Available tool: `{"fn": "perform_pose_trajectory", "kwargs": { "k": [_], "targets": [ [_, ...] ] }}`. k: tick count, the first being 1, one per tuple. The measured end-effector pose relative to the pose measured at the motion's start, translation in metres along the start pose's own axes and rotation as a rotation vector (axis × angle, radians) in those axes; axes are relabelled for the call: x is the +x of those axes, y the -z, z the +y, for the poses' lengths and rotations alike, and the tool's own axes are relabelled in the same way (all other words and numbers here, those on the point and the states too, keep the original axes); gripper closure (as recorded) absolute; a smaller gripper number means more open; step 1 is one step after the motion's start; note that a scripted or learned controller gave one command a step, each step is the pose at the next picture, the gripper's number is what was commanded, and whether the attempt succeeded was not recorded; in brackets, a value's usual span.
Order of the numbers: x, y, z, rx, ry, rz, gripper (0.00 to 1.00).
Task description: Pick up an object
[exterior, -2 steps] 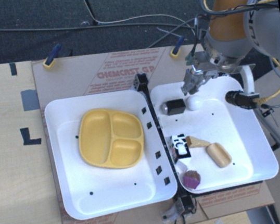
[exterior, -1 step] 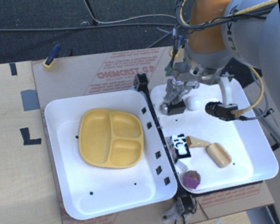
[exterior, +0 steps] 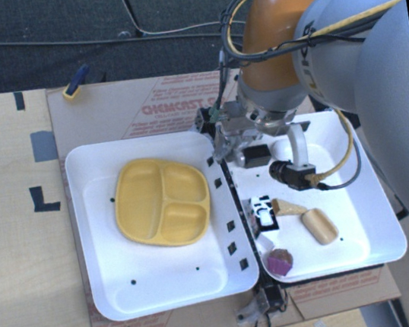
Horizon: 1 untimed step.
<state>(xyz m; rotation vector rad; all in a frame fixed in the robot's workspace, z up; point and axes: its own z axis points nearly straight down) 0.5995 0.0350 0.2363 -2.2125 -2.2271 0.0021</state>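
Note:
A tan, wooden-looking piece (exterior: 311,221) lies in the right bin (exterior: 372,248), towards its front. Just left of it sits a small black-and-white item (exterior: 263,213), close to the divider between the bins. A small purple object (exterior: 280,261) rests in the right bin's front left corner. In the left bin (exterior: 109,289) lies a yellow divided plate (exterior: 162,201). My gripper (exterior: 242,149) hangs over the back left part of the right bin, above the divider and behind these small objects. Nothing shows in its grasp.
The grey arm with its orange band (exterior: 275,24) covers the right bin's back and right side. A black cable fitting (exterior: 292,174) hangs beside the gripper. Both bins stand on cardboard (exterior: 142,107). A blue and yellow clip (exterior: 76,82) lies at the cardboard's back left corner.

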Motion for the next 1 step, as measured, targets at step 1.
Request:
{"fn": "perform_pose_trajectory", "kwargs": {
  "k": [1],
  "targets": [
    [0.0495,0.0033,-0.0009,-0.001,0.000,0.000,1.00]
  ]
}}
